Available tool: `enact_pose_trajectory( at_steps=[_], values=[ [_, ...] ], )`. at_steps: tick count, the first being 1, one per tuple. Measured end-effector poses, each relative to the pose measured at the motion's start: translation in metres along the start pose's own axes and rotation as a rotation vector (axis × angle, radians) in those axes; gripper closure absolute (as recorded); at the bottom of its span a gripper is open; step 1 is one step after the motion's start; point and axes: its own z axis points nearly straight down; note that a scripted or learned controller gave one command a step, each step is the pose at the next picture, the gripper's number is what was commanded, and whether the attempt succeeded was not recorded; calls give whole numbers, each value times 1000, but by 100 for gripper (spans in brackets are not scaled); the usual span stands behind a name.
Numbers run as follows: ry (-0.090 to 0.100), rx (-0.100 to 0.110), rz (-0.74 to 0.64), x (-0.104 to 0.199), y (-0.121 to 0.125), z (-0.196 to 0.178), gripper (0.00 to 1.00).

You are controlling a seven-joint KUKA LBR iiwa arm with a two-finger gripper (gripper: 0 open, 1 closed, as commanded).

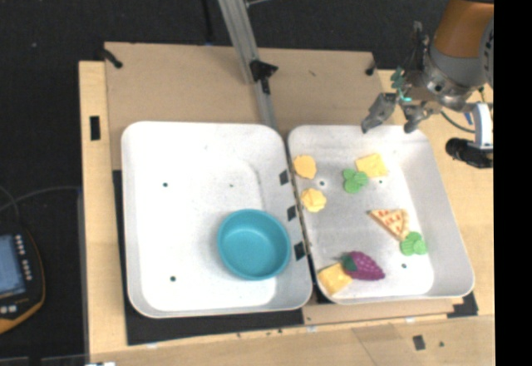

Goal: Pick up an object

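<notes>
While the arm hangs over the right bin [440,215] at its one o'clock corner, I'd say the pick is only at the approach stage. The tool [391,116] is spread wide, fingers apart, pinching nothing and touching nothing. The nearest object, a yellow block [371,165], lies just inside the bin toward six o'clock from the tool, beside green pieces [355,181]. Next it needs to move over one piece and descend

Matt white plastic bins [199,148], a glossy blue plastic bowl [253,244].
</notes>
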Motion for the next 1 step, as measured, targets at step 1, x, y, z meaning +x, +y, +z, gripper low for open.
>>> enact_pose_trajectory(
  at_steps=[1],
  values=[
    [-2,1,0,-1,0,0,0]
  ],
)
